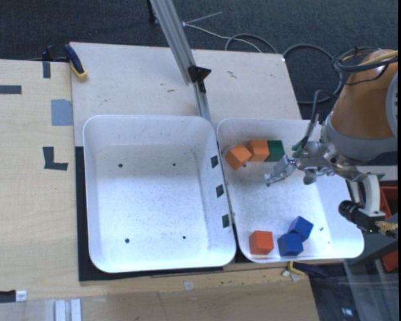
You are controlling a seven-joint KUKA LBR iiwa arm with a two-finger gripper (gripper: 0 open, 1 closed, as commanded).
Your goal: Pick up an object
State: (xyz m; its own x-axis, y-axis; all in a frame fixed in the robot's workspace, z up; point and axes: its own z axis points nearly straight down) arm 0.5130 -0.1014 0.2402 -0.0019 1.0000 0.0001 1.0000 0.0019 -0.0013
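Underneath, pale wooden bench (27, 199); dark floor (287, 12)

Both bins (154, 129) are white with dark speckles. The right bin (334, 246) holds three orange blocks (260, 242), two blue blocks (291, 244), one green block (275, 150).
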